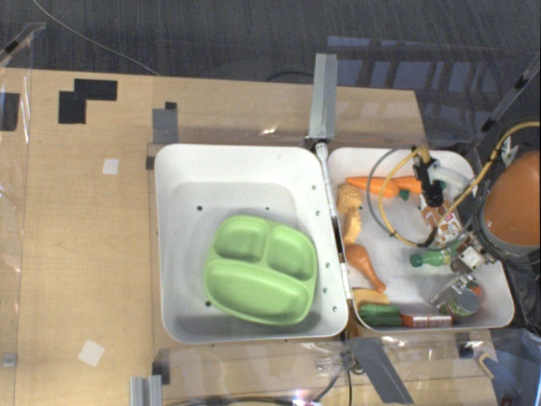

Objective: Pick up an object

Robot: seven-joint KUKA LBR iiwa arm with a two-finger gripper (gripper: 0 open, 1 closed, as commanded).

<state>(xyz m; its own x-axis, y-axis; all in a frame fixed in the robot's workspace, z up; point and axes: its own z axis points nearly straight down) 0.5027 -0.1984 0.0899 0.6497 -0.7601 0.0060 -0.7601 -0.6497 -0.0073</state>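
The gripper (456,296) sits low in the right bin (499,315) — cables hide whether it grips anything. Around it: a green-handled tool (429,260), a carrot (382,186), a drumstick (365,264). The left bin (182,176) holds a green plate (262,269).

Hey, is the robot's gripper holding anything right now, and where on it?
Cannot be told: the gripper sits low in the right bin, its tip too cluttered to read.
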